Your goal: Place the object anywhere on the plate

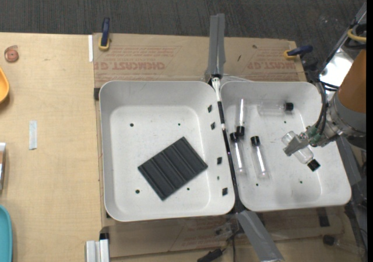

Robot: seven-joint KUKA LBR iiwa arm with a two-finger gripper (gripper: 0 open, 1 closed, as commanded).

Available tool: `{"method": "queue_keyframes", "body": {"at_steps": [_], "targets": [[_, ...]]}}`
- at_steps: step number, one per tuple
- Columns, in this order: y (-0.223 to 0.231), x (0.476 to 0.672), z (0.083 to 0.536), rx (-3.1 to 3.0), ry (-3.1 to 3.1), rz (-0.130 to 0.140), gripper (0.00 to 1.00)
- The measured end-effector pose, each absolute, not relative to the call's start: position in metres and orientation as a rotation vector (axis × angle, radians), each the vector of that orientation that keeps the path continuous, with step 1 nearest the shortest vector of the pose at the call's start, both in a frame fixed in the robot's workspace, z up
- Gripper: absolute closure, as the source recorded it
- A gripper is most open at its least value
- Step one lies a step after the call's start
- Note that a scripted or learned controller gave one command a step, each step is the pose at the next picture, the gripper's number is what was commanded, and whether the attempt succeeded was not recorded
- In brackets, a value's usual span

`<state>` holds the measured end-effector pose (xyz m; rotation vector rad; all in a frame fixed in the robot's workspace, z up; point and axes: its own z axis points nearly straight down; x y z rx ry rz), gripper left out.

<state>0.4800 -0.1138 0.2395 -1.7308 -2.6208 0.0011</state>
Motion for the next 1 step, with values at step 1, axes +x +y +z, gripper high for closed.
{"method": "queue_keyframes", "body": {"at_steps": [1], "targets": [[-0.0707, 0.4782, 0.2271, -1.584, -2.712, 0.002, 1.00]]}}
